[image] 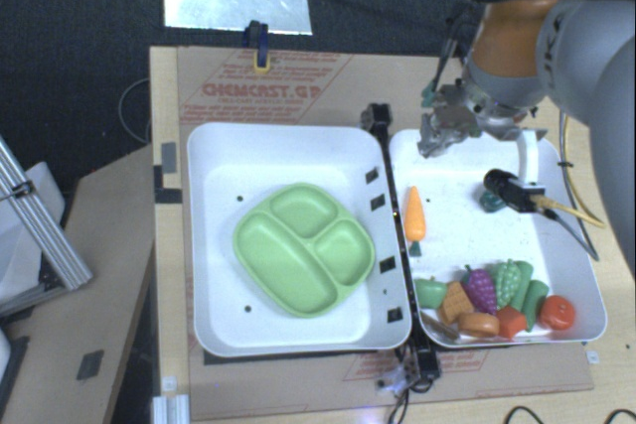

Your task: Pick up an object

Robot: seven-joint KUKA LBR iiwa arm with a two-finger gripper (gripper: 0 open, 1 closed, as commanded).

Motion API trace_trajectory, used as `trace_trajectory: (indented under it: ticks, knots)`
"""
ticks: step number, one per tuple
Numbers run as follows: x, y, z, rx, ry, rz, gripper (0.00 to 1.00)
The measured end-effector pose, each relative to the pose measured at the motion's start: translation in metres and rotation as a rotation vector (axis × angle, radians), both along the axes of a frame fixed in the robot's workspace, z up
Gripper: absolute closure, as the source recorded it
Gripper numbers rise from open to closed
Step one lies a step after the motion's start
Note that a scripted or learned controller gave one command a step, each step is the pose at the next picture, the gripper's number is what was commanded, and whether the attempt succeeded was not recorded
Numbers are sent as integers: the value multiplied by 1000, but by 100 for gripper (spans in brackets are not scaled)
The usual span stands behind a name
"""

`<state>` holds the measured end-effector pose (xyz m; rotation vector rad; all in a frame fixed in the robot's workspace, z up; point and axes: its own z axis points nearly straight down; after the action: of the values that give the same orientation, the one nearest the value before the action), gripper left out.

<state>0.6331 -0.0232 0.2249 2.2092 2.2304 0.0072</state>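
Our gripper (429, 149) hangs over the far end of the right bin (588, 298), close to that bin's far corner on the side of the divider. From this slanted view we cannot tell how it is set. Nothing shows in its grasp.

Taking places from the gripper, the nearest thing is an orange carrot (414, 215). It lies toward the near side and a touch toward the view's left, lengthwise along the bin's inner wall and just beside it. A small teal piece (490, 202) sits on the white floor toward the view's right of the gripper and a little nearer to us, apart from the carrot.

Well away from the gripper, in the near end of the same bin, we see a heap of toy food packed close together. In it are purple grapes (479, 288), a green piece (430, 292) at the divider end, a red tomato (558, 312) at the outer end, and orange, red and green bits between them that we cannot name with any certainty.

Across the divider, toward the view's left of the gripper and nearer to us, the left bin (214, 174) holds one thing — a pale green divided plate (303, 248). It lies flat near the bin's middle.
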Motion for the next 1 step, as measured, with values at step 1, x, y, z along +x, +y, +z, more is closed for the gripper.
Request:
trace_trajectory:
  ticks: [1]
  knots:
    - [1, 34, 5, 0, 2, -1, 100]
